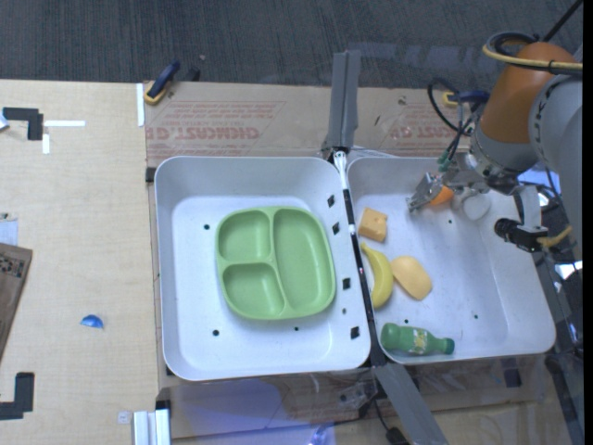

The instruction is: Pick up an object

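While the task names no particular object, the camera view shows four candidates in the right-hand white plastic bin [519, 313], with the grey metal gripper [428, 195] low over its far end. A small orange item [444, 193] sits at the gripper's tips; whether it is gripped or merely touched cannot be told, nor can the gripper's opening.

The small tan cheese-like block [373, 224] lies near the divider; it appears light and stiff, flat-sided, best taken across opposite faces. The yellow curved banana [378, 276] rests along the divider, touching the pale yellow rounded lump [411, 277]. Both look smooth and probably slippery; the banana should be taken across its middle. The green plastic bottle [416, 340] lies on its side at the near wall, likely to roll.

The left bin [176, 248] holds a green three-compartment plastic tray [276, 263], glossy and rigid. The desk [65, 239] is pale wood.
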Motion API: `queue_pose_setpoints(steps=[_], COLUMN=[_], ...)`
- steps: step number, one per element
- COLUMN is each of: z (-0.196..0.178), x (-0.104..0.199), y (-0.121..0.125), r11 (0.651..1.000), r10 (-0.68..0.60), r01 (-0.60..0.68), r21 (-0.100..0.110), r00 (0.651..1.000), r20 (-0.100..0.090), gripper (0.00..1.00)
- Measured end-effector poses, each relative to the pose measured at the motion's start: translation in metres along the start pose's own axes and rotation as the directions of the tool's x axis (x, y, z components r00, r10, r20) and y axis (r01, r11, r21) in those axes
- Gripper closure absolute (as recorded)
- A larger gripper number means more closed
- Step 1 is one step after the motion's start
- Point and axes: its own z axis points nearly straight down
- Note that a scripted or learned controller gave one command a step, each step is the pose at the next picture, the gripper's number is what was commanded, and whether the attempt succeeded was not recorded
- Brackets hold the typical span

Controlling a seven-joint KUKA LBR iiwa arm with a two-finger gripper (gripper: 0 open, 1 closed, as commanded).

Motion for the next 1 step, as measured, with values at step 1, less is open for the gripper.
queue_pose_setpoints(steps=[1], z=[-0.0089], x=[-0.0104], y=[-0.0034], r11=[1.000], r10=[0.008], r01=[-0.008], r21=[0.000], r00=[1.000], r20=[0.015], gripper=[1.00])
